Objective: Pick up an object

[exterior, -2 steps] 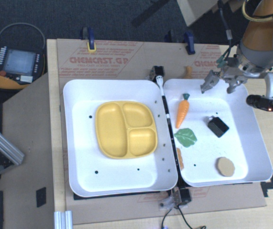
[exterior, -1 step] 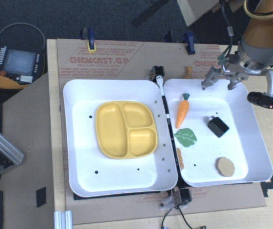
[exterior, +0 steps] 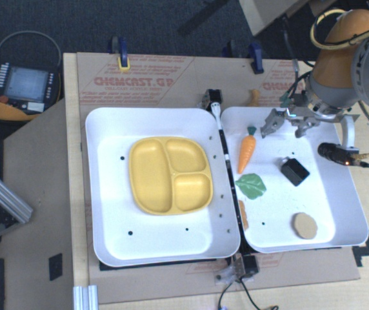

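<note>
Jaws: you can see them spread apart with nothing between them.
Gripper (exterior: 286,123): it hangs over the far end of the right bin (exterior: 339,202), carried by the arm (exterior: 346,50) that reaches in from the right.
Nearest thing: the carrot (exterior: 246,152) lies just to the gripper's left, near the wall between the bins, its green top pointing to the far side.
Other candidates: a black block (exterior: 295,171) sits near the bin's middle, a green leaf (exterior: 251,185) lies below the carrot, and a tan disc (exterior: 305,225) rests toward the near corner.
Thin piece: a small brown stick (exterior: 242,214) lies along the bin's left wall; you cannot tell what it is.
Left bin (exterior: 107,173): it holds only a yellow tray (exterior: 170,174) with three sections.
Done: judging from this, nothing is lifted yet; every object lies flat on a bin floor.
Left: you should expect the whole pick to remain: choose a target, lower, close, lift.
</note>
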{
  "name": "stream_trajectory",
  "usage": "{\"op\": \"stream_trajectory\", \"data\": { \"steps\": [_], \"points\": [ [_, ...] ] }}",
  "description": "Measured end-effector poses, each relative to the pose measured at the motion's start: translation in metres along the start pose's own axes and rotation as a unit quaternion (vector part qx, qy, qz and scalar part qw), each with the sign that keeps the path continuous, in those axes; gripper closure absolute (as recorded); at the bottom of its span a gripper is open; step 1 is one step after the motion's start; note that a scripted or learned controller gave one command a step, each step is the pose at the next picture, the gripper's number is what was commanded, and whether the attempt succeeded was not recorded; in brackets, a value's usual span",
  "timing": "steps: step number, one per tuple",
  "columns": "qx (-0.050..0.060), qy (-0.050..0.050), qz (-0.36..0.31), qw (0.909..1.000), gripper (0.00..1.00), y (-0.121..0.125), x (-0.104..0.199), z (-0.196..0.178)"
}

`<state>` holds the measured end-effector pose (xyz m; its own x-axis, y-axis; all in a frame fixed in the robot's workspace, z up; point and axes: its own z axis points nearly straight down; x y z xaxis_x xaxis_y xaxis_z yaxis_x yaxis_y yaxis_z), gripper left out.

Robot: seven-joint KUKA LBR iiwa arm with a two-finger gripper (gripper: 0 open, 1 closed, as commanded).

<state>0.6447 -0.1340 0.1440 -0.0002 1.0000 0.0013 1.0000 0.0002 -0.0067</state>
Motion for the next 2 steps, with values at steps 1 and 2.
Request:
{"op": "stream_trajectory", "data": {
  "steps": [1, 2],
  "points": [
    [0.0, 0.0, 0.0, 1.0, 0.0, -0.001, 0.001, 0.054],
    [-0.004, -0.001, 0.0, 1.0, 1.0, 0.001, 0.001, 0.039]
  ]
}}
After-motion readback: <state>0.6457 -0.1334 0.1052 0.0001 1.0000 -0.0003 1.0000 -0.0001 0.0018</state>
